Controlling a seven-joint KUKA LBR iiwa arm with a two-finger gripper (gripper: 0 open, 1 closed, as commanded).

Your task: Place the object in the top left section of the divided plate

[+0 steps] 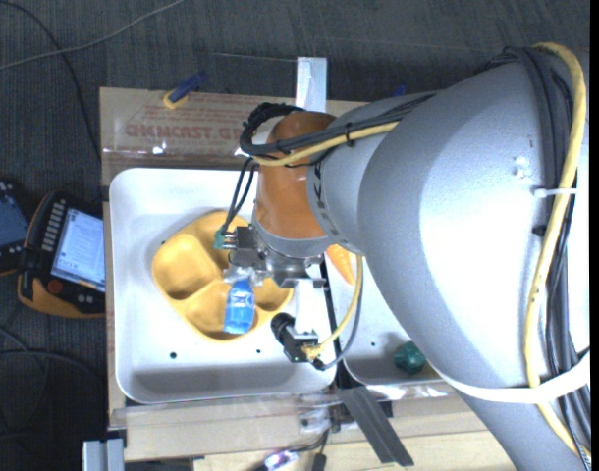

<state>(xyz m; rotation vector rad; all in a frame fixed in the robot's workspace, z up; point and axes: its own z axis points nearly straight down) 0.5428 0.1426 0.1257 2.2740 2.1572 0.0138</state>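
Blue object (240, 307), translucent and small, sits just below the claw (243, 285), over the lower part of the yellow divided plate (182, 263). Its upper end appears to reach up between the claw's fingers, so the claw looks clenched on it, though the wrist body covers much of the contact and whether the object also rests on the plate cannot be told.

The plate lies in the left bin (133, 361), towards that bin's middle. Its lobed sections show to the left of the claw; the right part of the plate is hidden beneath the arm (457, 224). The object is over the section nearest the bottom of the view, not over the upper-left lobe.

The arm enters from the right and takes up most of the right half of the view, with its orange band (290, 194) just above the claw. Black and yellow cables (319, 140) loop along the wrist and hang down beside the claw.

In the right bin (378, 346), a small green thing (409, 359) lies near the arm's edge, well apart from the plate.

The bins rest on a surface (172, 126) with a cardboard sheet at its far side. A handheld pendant (69, 258) with a lit screen lies on the dark floor to the left.
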